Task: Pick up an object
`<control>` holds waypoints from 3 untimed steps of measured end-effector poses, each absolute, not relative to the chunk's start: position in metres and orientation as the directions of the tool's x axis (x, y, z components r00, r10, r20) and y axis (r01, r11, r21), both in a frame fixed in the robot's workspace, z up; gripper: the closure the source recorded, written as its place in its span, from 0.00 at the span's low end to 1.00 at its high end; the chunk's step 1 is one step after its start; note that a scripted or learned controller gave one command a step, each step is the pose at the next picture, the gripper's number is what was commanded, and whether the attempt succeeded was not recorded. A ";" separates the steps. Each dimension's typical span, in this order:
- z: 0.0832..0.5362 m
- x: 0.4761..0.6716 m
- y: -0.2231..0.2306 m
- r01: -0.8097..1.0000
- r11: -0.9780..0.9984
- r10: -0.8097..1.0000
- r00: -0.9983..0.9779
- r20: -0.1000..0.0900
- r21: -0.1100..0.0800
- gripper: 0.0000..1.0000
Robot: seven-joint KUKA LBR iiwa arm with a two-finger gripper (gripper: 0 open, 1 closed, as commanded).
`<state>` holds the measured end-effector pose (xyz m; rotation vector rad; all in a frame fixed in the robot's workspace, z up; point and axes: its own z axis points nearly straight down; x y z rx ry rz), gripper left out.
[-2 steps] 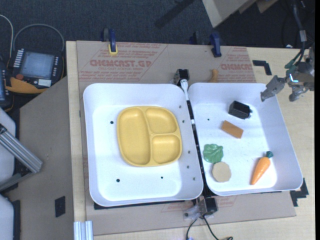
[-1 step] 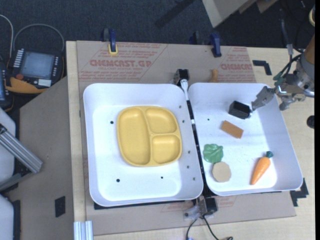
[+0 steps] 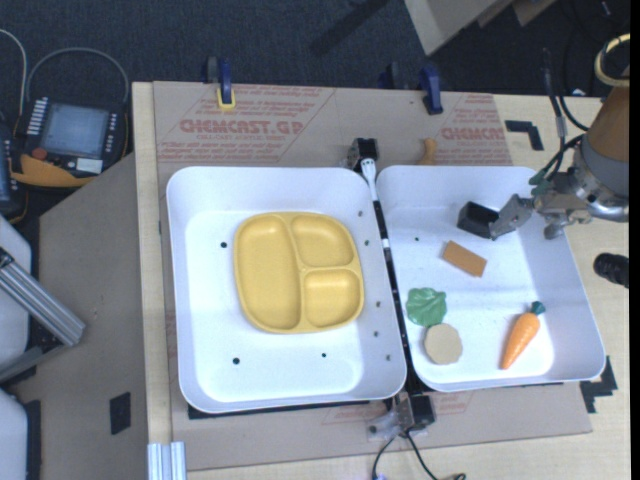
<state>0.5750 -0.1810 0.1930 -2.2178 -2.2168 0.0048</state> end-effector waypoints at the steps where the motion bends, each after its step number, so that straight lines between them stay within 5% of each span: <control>1: 0.130 0.569 -0.182 1.000 -0.001 1.000 0.001 0.003 -0.007 0.00; 2: 0.145 0.571 -0.183 1.000 -0.001 1.000 0.001 -0.001 0.002 1.00; 3: 0.189 0.574 -0.187 1.000 0.001 1.000 -0.001 -0.003 0.007 1.00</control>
